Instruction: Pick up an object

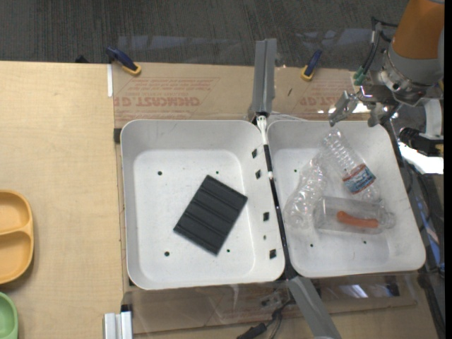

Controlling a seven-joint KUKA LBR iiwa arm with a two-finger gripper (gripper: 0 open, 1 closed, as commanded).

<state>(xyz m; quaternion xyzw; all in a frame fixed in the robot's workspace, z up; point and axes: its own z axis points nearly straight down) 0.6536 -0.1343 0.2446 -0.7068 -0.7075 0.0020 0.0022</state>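
Several clear plastic items lie in the right bin (402, 249); the water bottle (347, 162) is nearest. The gripper (359, 109), fingers spread and empty, should descend across the bottle's narrow width.

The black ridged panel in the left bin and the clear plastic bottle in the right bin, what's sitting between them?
In the camera view, between the black ridged panel and the clear plastic bottle run the bins' adjoining white walls, then crumpled clear plastic packaging.

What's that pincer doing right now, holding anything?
Pincer: open, holding nothing, poised above the far rim of the right bin, near the clear plastic bottle.
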